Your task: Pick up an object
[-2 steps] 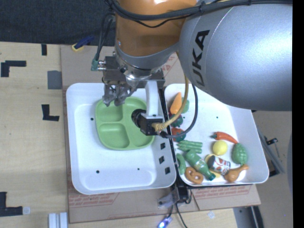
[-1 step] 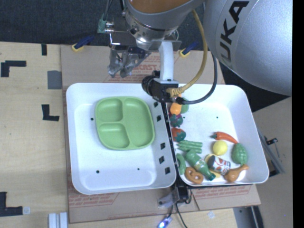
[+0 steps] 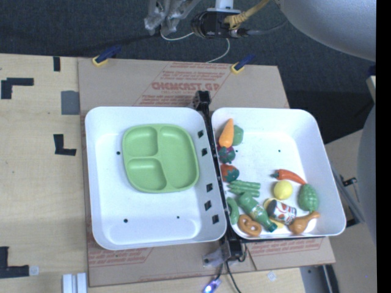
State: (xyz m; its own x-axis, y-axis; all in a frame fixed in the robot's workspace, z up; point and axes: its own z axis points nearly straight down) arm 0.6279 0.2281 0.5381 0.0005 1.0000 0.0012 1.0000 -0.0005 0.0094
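Note:
My gripper (image 3: 171,11) hangs high at the top of the view, above the dark floor behind the bench and well away from both bins. The right bin (image 3: 305,127) holds a heap of toy food along its left and front sides: an orange carrot (image 3: 226,132), a red pepper (image 3: 290,176), a yellow lemon (image 3: 282,190), a green bottle (image 3: 256,211), a small can (image 3: 285,211), a pretzel (image 3: 249,225) and a drumstick (image 3: 302,223). Nothing hangs from the gripper.
The left bin (image 3: 104,182) holds a green divided plate (image 3: 162,157). Both bins sit on a cardboard sheet (image 3: 177,84) on the wooden bench. Cables (image 3: 226,23) trail behind the bench beside the gripper. The grey arm (image 3: 336,11) fills the upper right corner.

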